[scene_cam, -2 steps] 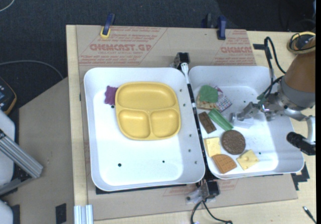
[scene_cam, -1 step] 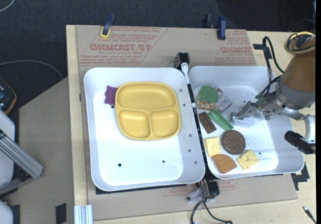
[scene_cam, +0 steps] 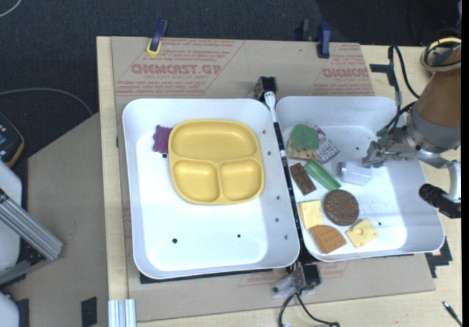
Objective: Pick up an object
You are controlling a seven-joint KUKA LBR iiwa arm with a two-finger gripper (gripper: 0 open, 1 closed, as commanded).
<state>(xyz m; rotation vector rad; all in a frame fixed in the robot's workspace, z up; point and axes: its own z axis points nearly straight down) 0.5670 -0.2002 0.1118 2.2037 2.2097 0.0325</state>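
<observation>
- Bins: we saw two shallow white bins side by side on a cardboard-covered desk (scene_cam: 220, 61), the left bin (scene_cam: 146, 230) and the right bin (scene_cam: 410, 237) touching along their inner edges.
- In the left bin lay a yellow divided tray (scene_cam: 216, 159), set toward the far side, with a small purple object (scene_cam: 161, 138) touching its left edge.
- In the right bin, along its left side, we saw a cluster of toy food: a green leafy piece (scene_cam: 303, 136) at the far end, a brown bar (scene_cam: 301, 178), a green cylinder (scene_cam: 322, 174), a round brown cookie (scene_cam: 341, 206), a yellow square (scene_cam: 311, 213), an orange wedge (scene_cam: 327, 238) and a yellow cheese block (scene_cam: 361, 233) at the near end.
- The grey arm (scene_cam: 440, 109) with its orange band reached in from the right, over the right bin.
- The gripper (scene_cam: 364, 163) hung low near the middle of that bin, just right of the green cylinder; a pale greyish shape lay just beneath it.
- We could not tell whether the gripper was spread, closed, or grasping anything.
</observation>
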